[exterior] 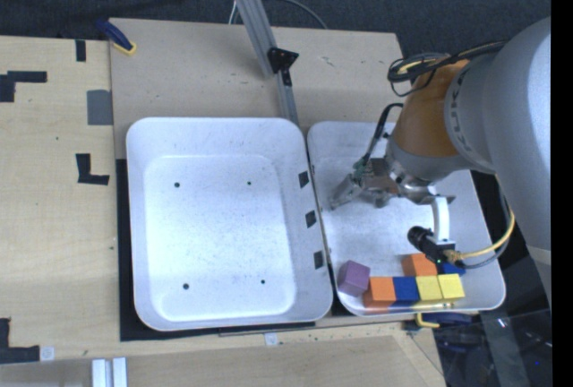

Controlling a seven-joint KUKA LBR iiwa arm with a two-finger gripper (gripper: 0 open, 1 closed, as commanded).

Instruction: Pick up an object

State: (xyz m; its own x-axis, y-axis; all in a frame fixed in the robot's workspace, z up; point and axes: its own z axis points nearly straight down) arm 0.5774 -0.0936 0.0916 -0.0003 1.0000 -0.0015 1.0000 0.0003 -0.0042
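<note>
Several small blocks lie along the near edge of the right bin (466, 197). A purple block (354, 275) sits leftmost, then an orange block (382, 288), a blue block (406, 288) and two yellow blocks (439, 288) in a row. Another orange block (417, 265) rests just behind that row. My gripper (344, 193) hangs over the left middle of the right bin, pointing left and down, well behind the blocks. Nothing shows in it.
The left bin (215, 143) lies beside the right one, their rims meeting near my gripper. A slanted metal pole (251, 0) rises behind the bins. My grey arm with its orange band (430, 121) covers the right bin's far right side. Cables loop near the wrist (488, 251).
</note>
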